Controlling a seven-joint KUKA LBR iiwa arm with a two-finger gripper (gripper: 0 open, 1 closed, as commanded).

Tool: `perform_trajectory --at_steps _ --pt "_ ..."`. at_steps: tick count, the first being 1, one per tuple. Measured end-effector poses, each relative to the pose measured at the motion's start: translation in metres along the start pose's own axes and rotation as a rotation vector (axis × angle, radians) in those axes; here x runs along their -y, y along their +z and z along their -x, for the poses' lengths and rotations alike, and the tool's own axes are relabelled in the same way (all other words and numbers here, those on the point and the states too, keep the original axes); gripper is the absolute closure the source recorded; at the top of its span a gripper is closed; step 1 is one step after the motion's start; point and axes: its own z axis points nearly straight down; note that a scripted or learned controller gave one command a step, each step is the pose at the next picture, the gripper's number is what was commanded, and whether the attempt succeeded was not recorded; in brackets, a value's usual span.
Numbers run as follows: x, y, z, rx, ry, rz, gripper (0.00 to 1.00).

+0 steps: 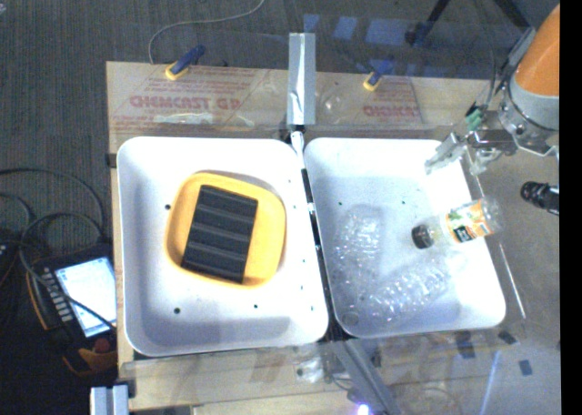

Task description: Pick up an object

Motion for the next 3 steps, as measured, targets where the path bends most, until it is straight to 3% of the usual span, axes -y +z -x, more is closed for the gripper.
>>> perform_trajectory --at_steps 1,2,3 --pt "-0.026 -0.115 -0.01 0.002 -0.225 -0.001 0.0" --pt "0.0 -0.125 0.0 -0.001 -0.204 0.001 0.0" --pt "-0.001 -0.134 -0.001 0.0 -0.205 0.002 1.0"
